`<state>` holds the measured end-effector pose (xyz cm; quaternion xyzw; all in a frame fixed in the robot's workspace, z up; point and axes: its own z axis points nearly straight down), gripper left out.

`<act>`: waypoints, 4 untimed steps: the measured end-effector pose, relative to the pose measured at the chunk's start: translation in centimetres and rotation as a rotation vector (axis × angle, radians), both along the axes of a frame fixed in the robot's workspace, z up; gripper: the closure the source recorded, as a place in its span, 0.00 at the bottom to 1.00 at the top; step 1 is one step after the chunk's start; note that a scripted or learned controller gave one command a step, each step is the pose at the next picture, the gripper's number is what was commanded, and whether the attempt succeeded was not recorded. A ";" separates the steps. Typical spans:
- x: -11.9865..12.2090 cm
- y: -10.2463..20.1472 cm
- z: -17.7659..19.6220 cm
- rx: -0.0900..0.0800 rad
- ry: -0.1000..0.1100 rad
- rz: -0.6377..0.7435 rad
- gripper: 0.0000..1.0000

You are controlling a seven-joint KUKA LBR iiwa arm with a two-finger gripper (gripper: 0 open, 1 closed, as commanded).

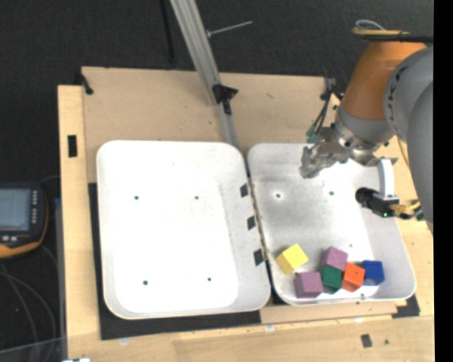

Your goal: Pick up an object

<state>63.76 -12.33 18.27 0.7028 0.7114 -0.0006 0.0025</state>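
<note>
Several small blocks lie clustered at the near end of the right bin [287, 179]: a yellow block [293, 259], two purple blocks [334, 259] [309, 283], a green block [331, 277], an orange block [353, 276] and a blue block [373, 271]. My gripper [311, 164] hangs over the far end of the same bin, well away from the blocks, with nothing seen between its fingers.
The left bin [174, 225] lies beside the right one. A slanted metal rail [204, 59] crosses the bench behind the bins. A small screen device [11, 213] sits off the bench to the left.
</note>
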 end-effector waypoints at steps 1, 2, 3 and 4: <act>0.0 -0.1 -0.1 -0.001 0.003 0.003 0.00; 0.0 -0.1 1.1 -0.003 0.000 0.010 1.00; -2.0 11.0 1.4 0.006 0.003 -0.004 1.00; -3.1 17.0 1.4 0.006 0.005 -0.004 1.00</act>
